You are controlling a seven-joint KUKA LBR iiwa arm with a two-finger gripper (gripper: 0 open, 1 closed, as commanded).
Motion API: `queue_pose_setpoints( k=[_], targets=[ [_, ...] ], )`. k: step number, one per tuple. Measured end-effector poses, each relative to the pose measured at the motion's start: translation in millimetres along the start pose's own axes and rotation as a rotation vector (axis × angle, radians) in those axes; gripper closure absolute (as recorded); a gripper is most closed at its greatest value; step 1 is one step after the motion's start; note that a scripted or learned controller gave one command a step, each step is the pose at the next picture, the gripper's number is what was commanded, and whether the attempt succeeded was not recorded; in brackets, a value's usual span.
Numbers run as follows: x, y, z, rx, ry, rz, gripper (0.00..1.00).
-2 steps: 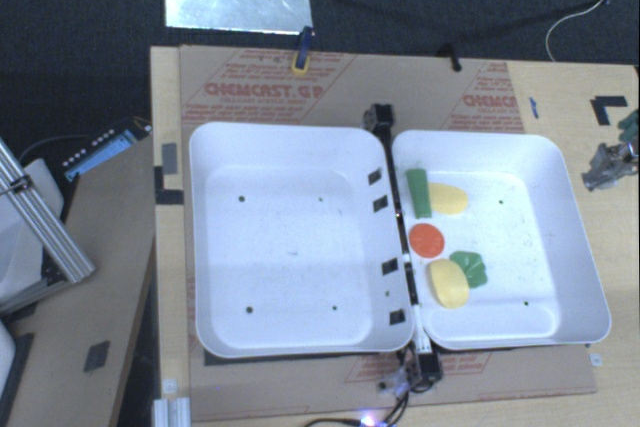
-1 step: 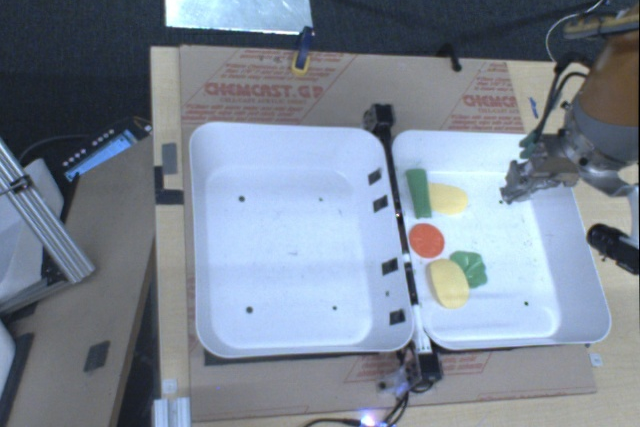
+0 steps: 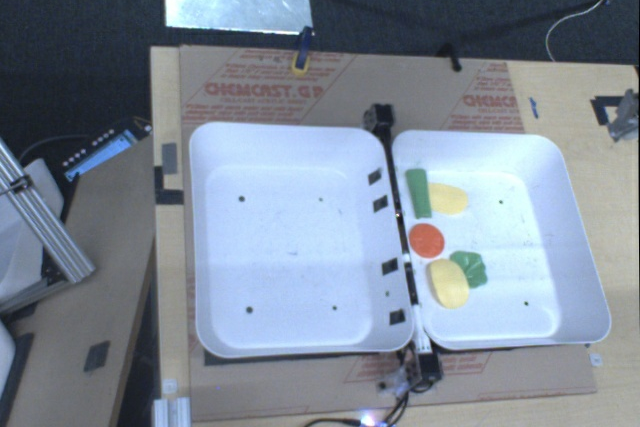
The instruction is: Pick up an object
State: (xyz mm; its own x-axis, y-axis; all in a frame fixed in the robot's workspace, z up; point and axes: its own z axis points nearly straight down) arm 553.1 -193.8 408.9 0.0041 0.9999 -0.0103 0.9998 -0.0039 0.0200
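The right bin [image 3: 560, 215] on the table [image 3: 170, 335] holds five small things near its left wall: a green block [image 3: 417, 192] touching a yellow piece [image 3: 447, 199], an orange disc [image 3: 427, 239] below them, then a second yellow piece [image 3: 449, 283] against a green lump [image 3: 469, 268]. The left bin [image 3: 290, 235] sits beside it.

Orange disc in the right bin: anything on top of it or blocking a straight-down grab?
Nothing lies on the orange disc. It is crowded, though: green block just above, yellow piece just below, bin divider close on its left.
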Motion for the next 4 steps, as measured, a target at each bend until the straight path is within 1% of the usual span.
queue_pose_setpoints(
  k=[1, 2, 3, 4],
  targets=[
    [61.5, 0.8, 130.3, 0.028, 0.014, -0.012, 1.0],
    [-5.8, 3.6, -3.6, 0.003, 0.001, -0.001, 1.0],
    [25.5, 32.8, 159.1, 0.029, 0.014, -0.01, 1.0],
    [2.5, 54.4, 25.3, 0.004, 0.004, -0.008, 1.0]
  ],
)
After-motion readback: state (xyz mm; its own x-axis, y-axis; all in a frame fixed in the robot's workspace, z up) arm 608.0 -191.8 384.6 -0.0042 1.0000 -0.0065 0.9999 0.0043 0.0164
